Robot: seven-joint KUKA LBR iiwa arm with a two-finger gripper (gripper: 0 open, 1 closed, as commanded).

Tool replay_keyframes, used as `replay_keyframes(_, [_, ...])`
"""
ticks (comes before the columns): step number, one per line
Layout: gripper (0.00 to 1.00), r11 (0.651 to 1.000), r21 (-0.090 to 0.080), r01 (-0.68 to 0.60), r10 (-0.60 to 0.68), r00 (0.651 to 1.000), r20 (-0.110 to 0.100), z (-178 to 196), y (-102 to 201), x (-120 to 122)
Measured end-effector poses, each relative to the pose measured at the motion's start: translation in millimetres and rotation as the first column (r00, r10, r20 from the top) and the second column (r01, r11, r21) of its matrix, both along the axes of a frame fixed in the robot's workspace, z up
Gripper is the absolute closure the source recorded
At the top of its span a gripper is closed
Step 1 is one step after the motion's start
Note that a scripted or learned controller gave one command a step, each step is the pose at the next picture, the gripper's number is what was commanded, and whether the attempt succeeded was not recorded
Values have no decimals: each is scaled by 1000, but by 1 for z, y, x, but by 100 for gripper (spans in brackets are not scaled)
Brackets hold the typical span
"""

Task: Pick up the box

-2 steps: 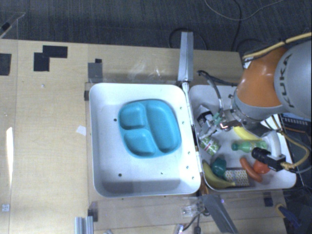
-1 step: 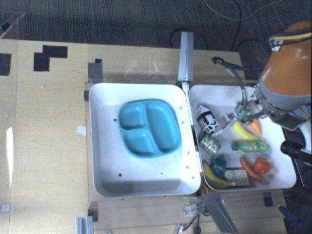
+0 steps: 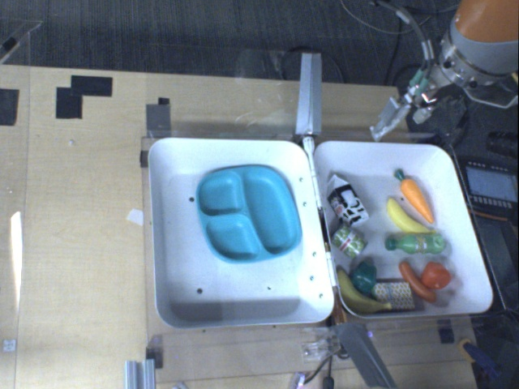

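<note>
pale wooden bench (image 3: 73, 241) under a dark floor carries two shallow white bins side by side, a metal rail between them. the left white bin (image 3: 174, 298) holds a sky-blue plastic divided plate (image 3: 247, 211) near its middle. the right white bin (image 3: 462, 193) holds the clutter: a small white carton box with black lettering (image 3: 347, 201) lying tilted close to the bin's left wall, a little green-and-white can (image 3: 349, 240) just below it, a yellow toy banana (image 3: 403, 216) and an orange toy carrot with a green top (image 3: 414, 197) toward the right side, a green plastic bottle on its side (image 3: 414, 243), a red-orange toy tomato piece (image 3: 434, 275), a second yellow banana (image 3: 361, 297) along the near edge, touching a teal rounded toy (image 3: 364, 275) and a grey speckled block (image 3: 397, 291).

the step in hand reads as the approach: nothing is lifted, and the box lies untouched in the bin. the grey arm with its orange band (image 3: 486, 10) hangs over the bench beyond the right bin's far edge, wrist canted so the two-finger gripper (image 3: 388, 125) points down and toward the left, above the far rim rather than over the box. its fingers look slightly parted with nothing between them, though the gap is small and hard to judge.

next, i judge the gripper must travel toward the near side and a little left until it is over the box, turn to match the box's slant, then descend. the left wall and the can sit close, so finger room looks tight.
</note>
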State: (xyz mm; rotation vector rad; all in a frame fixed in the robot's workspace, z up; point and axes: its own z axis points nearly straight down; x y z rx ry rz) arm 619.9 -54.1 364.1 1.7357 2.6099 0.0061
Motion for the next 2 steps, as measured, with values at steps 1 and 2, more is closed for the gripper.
replay_keyframes(1, [100, 1000, -2, -10, 10, 1000, 7, 13, 3, 2])
replay_keyframes(2, [100, 931, -3, -365, 365, 931, 2, 33, 44, 20])
